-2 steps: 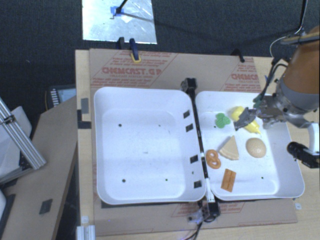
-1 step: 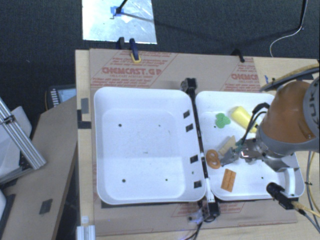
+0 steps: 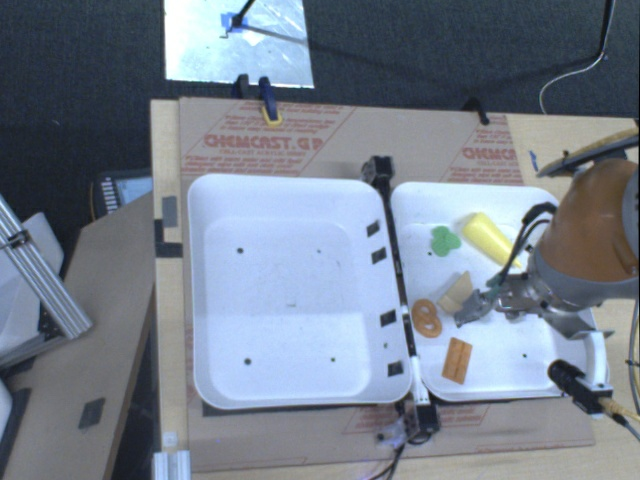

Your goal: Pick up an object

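Note:
Several small objects lie in the right bin (image 3: 500, 378). A yellow cylinder (image 3: 487, 236) rests near the back, with a small green piece (image 3: 444, 239) to its left. A tan block (image 3: 456, 290) sits mid-bin. An orange ring-shaped piece (image 3: 427, 318) lies near the left wall, and an orange rectangular block (image 3: 456, 360) lies toward the front. My gripper (image 3: 478, 306) reaches in from the right and hangs low, just right of the tan block and close to it. I see nothing held in it.
The left bin (image 3: 205, 268) stands beside the right one, with a black divider strip (image 3: 392, 268) between them. Both rest on a cardboard sheet (image 3: 330, 133). The arm's orange band (image 3: 600, 228) hangs over the right bin's right side.

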Available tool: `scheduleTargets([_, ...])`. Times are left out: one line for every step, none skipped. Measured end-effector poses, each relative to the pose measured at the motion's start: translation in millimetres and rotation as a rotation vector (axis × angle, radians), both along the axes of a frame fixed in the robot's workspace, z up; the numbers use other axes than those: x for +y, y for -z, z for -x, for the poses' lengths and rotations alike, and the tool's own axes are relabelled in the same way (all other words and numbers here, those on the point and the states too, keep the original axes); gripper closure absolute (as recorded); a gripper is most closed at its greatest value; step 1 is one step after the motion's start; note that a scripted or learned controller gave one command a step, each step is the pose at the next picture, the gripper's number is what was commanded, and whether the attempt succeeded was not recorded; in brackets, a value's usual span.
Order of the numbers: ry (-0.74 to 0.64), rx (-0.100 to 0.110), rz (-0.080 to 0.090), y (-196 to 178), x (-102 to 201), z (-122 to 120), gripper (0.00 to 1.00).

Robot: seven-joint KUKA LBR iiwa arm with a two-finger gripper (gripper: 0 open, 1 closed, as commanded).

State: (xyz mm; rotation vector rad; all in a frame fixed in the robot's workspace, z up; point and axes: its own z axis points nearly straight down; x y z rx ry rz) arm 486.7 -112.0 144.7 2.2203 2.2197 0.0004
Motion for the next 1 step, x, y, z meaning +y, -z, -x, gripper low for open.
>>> scheduleTargets([-0.006, -0.001, -0.002, -14.7, 24.9, -0.9, 0.0])
